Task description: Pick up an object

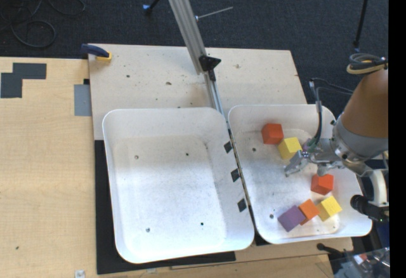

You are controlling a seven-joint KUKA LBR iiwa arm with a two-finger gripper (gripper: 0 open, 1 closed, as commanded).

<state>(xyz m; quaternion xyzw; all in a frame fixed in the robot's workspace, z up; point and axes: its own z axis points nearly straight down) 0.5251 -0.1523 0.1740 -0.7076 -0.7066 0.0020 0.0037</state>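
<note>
Yellow cube point(291, 146) looks like the likely target: sits in the right bin point(254, 207), upper middle, just below-right of an orange-red cube point(272, 133), the two near each other but I can't say if they touch. End effector point(298, 161) is low in that bin, tips right at the yellow cube's lower edge, maybe touching it, maybe just beside it. Can't tell whether it's apart or together; the metal bits blur together at this angle. Nothing visibly held.

A second red cube point(322, 183) lies just below-right of the end effector, near the wrist. Further down, by the bin's front-right corner, a cluster: purple block point(291, 218), small orange cube point(309, 209), another yellow cube point(330, 207), all packed close, probably touching.

My read: approach/descend step, grasp not yet made. Arm point(365, 115) w/ the orange band comes in from the right, over the bin's rim.

Next move, I'd guess, needs the tips straddling the yellow cube, not sitting on its edge; looks offset to the low side now, so a small shift toward the cube, then close, then lift straight up. Risk: it nudges the cube toward the orange-red one instead of gripping.

Left bin point(127, 143) sits alongside on the surface point(152, 73), specks only. A slanted alu. bar point(185, 16) crosses behind, not in the way.
</note>
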